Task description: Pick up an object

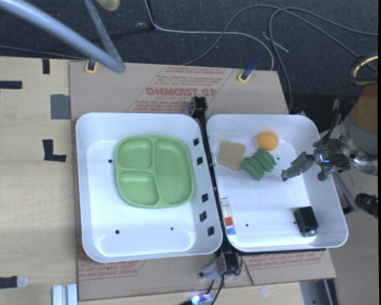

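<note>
Nothing picked up yet: the gripper hangs over the right bin, apart from every object in it

Its dark fingers look spread with nothing between them, so the whole grasp is judged still to come. Candidates lie near each other at the bin's far side: a smooth orange ball, a ridged green toy, a flat tan sponge-like block; a small black box sits near the front corner. The left bin holds a green divided plastic plate

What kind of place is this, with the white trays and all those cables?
Probably a robotics lab test bench, not a kitchen. A robot arm's gripper reaches over two white bins clipped side by side on cardboard, one holding a green divided plate, the other small practice items such as an orange ball.
</note>
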You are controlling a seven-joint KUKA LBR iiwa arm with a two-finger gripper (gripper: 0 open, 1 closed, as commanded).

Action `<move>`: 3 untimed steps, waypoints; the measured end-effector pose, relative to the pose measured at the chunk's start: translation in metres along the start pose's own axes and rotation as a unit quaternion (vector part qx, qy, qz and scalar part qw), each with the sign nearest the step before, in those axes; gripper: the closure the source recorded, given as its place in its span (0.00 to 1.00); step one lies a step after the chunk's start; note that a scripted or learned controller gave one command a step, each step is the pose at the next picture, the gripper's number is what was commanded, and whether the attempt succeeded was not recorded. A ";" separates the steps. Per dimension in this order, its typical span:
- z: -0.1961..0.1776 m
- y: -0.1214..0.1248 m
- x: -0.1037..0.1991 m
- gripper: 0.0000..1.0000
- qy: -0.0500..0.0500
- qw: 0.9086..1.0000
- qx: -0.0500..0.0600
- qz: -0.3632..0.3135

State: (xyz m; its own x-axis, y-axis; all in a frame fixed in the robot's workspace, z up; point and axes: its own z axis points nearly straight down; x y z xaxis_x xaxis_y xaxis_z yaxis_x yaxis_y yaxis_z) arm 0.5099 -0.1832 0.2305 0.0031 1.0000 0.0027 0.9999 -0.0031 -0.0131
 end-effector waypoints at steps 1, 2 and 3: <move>-0.006 0.003 0.000 0.00 -0.001 1.000 -0.006 -0.002; 0.044 0.001 0.011 0.00 -0.001 1.000 -0.003 -0.002; 0.109 0.002 0.013 0.00 -0.001 1.000 -0.003 -0.002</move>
State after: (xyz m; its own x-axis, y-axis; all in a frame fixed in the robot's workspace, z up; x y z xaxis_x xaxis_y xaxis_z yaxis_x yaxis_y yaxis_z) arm 0.5105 -0.1703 0.1221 -0.0006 1.0000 0.0016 1.0000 0.0006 -0.0077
